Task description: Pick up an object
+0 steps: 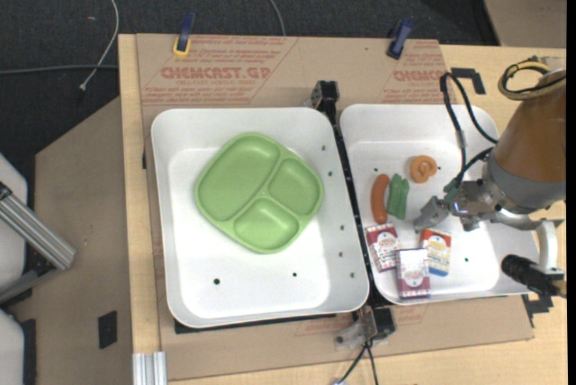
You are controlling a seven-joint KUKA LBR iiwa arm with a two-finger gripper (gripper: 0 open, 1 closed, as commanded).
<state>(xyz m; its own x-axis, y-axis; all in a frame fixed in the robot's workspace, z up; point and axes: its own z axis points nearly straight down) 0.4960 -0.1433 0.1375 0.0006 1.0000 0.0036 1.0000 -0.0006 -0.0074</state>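
The right bin (468,127) has a red sausage (380,197), a green piece (398,195), an orange donut (423,166) and three small cartons (409,255). The tool (432,210) hovers beside the green piece; can't tell its state. A green divided plate (259,192) sits in the left bin (175,194).

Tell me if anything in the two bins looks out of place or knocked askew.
Nothing looks spilled or damaged. The green divided plate lies flat but turned at an angle in the left bin. In the right bin, the small cartons overlap in a loose, tilted pile.
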